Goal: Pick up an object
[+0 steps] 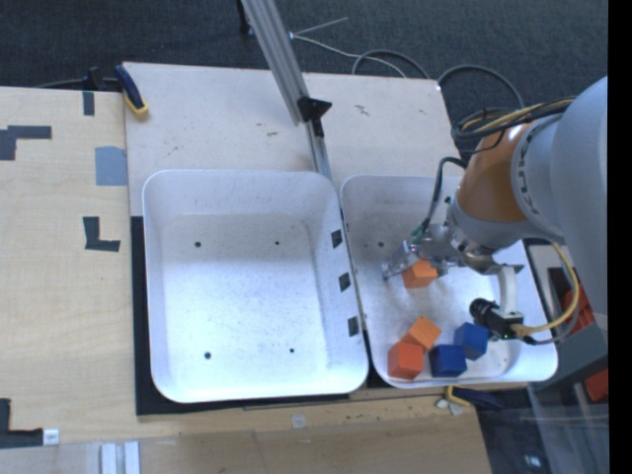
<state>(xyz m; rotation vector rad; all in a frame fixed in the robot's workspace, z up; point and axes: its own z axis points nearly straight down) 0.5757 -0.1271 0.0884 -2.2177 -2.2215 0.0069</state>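
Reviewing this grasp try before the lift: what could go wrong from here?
1. The pincer sits at the edge of the orange plastic block in the right white bin; contact looks off-centre, so the block may slip or get nudged away.
2. It is unclear that the block is between the fingers, so the lift may come up bare.
3. Four more blocks cluster near the bin's front wall: orange cube, orange block, two blue cubes; a dropped block could roll among them.

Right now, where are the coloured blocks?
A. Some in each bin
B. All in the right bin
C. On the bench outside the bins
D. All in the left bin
B: the orange blocks and blue blocks all sit inside the right bin, near its front corner and by the gripper.
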